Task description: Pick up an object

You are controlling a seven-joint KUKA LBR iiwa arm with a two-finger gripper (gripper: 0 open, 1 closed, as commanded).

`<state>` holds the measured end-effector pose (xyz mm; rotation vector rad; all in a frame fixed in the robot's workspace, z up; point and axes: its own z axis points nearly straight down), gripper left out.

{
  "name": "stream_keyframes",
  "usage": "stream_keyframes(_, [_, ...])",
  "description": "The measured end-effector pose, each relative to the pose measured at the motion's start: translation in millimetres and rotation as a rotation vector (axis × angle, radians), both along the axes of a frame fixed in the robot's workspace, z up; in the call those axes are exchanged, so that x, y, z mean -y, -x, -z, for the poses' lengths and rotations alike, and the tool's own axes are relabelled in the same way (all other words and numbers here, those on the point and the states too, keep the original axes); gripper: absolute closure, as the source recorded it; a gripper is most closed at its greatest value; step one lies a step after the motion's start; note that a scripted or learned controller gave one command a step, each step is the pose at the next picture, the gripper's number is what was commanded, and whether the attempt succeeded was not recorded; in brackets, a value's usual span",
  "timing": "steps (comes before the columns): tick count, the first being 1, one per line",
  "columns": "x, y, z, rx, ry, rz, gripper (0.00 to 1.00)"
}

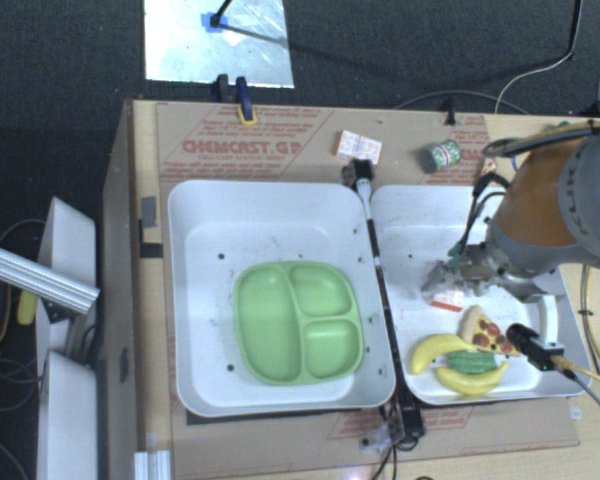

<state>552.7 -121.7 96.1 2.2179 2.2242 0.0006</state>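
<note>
Several toys crowd the right bin [420, 218]; the gripper [448, 278], its state impossible to tell, hangs over bare floor beside the pizza slice [485, 330]; closing there likely catches nothing.

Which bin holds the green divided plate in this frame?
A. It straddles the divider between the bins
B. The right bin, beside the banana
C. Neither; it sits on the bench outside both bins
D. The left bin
D: the green divided plate lies flat inside the left bin, while the banana and the gripper are over in the right bin.
</note>
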Motion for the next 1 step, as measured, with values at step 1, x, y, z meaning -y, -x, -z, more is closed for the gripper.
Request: stream_keyframes(1, [39.8,52.7,11.9,0.000,0.001,0.003,0.00])
